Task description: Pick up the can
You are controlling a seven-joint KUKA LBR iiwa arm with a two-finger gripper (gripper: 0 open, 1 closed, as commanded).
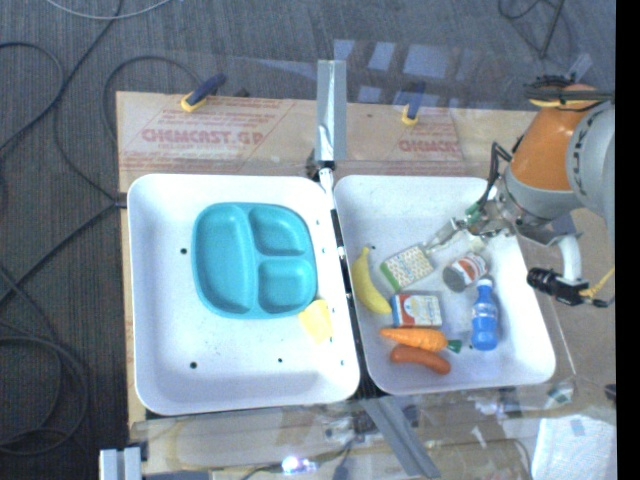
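Can (464, 271) lies on its side in the right bin (530, 368), toward that bin's far right part, just beside the blue bottle (484, 315) and right of a green-patterned packet (407, 266). Gripper (462, 230) sits low just far of the can; whether it is wide or narrow cannot be told, and nothing is seen held. Banana (368, 283), small carton (416, 309) and two carrots (418, 348) occupy the same bin. Left bin (160, 368) carries a blue divided tray (254, 258) and a yellow piece (316, 320).
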